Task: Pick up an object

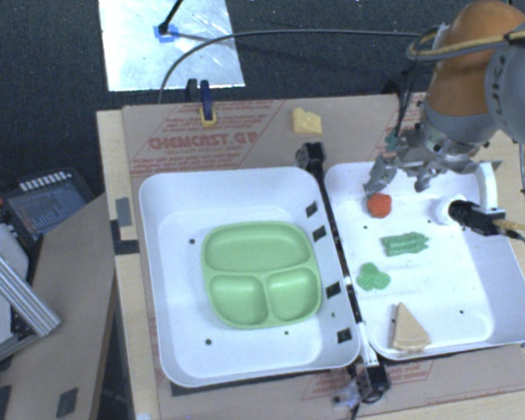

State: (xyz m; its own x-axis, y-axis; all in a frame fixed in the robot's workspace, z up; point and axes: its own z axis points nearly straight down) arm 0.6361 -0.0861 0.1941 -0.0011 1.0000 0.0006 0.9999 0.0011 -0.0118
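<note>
robotics lab: white bins (241, 183) on cardboard-lined bench (227, 129), loose cables (255, 37), control pendant (45, 209).

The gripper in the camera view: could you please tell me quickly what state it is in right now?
Gripper: open, holding nothing, fingers spread above the right bin, just up and to the right of the small red object.

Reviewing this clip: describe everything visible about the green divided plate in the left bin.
The green plate is a pale green, matte, plastic-looking tray with rounded corners and a raised rim. Ridges split it into three compartments: one wide one across the far side and two smaller ones nearer the camera. Nothing lies in any of them. It sits flat, right way up, near the middle of the left bin, touching only the bin floor.
</note>
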